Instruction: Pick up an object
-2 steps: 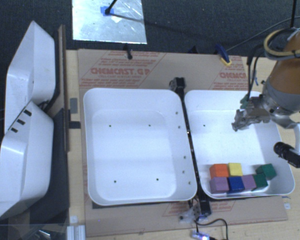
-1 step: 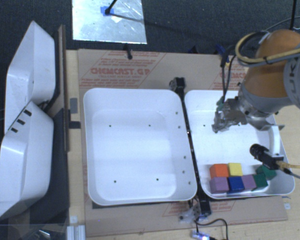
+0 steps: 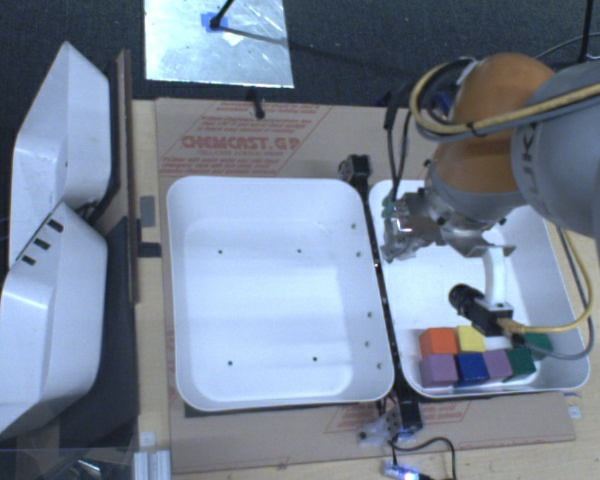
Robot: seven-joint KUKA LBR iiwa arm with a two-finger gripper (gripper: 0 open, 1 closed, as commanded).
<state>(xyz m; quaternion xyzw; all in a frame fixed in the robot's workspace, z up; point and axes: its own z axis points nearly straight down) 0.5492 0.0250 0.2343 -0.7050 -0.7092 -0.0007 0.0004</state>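
Several small coloured blocks lie packed together in the near corner of the right bin (image 3: pixel 416 293): an orange block (image 3: pixel 439 340), a yellow block (image 3: pixel 471 338), a purple block (image 3: pixel 439 369), a blue block (image 3: pixel 471 368), a lilac block (image 3: pixel 498 364) and a green block (image 3: pixel 523 359). My gripper (image 3: pixel 397 234) hangs over the far left part of that bin, close to the wall shared with the left bin. It is well away from the blocks, with nothing seen in it. The wrist and orange band hide the bin's far right part.
The left bin (image 3: pixel 270 184) sits beside the right one on a cardboard sheet (image 3: pixel 242 140). A black connector on a yellow cable (image 3: pixel 477 311) hangs from the arm just above the blocks. White housings (image 3: pixel 55 238) stand at the far left, and a foil sheet (image 3: pixel 217 26) lies behind the bins.
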